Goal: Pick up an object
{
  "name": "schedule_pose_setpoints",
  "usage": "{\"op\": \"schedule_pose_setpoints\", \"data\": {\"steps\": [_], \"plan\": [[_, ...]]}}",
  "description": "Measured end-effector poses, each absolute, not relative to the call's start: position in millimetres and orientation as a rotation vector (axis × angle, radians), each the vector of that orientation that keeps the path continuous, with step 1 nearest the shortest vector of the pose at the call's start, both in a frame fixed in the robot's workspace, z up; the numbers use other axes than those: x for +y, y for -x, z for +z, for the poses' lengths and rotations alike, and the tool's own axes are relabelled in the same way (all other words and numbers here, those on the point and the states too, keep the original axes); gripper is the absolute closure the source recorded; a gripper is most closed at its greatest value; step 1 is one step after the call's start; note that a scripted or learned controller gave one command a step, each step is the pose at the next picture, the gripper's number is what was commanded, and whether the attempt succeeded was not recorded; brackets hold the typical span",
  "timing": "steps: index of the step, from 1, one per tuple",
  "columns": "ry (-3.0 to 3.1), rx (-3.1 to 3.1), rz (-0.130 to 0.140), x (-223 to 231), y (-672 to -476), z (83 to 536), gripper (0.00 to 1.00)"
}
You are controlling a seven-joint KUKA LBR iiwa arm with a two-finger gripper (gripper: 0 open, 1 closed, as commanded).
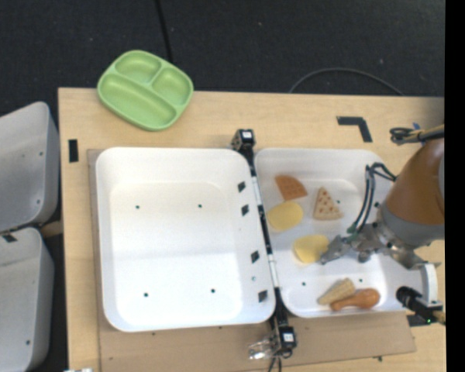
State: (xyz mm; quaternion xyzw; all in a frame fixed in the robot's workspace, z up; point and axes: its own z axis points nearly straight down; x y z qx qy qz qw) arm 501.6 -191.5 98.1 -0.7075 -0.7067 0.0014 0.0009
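Wooden bench (77, 208) holding two white bins: left bin (178, 235), right bin (306, 297). Green plate (146, 89) on the bench's far left corner. Arm (415, 200) reaches over the right bin; its gripper (331, 253), whether open or closed I cannot tell, touches a yellow piece (308, 248). Nearby lie another yellow piece (284, 216), orange slice (291, 187), pizza wedge (325, 204), drumstick (356, 300)

The gripper (331, 253) hung in the right bin (349, 160) beside a yellow piece (310, 248), touching nothing visibly.
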Motion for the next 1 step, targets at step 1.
{"op": "schedule_pose_setpoints", "data": {"steps": [1], "plan": [[2.231,-2.216,-0.002,-192.5,-503.1,111.7,1.0]]}}
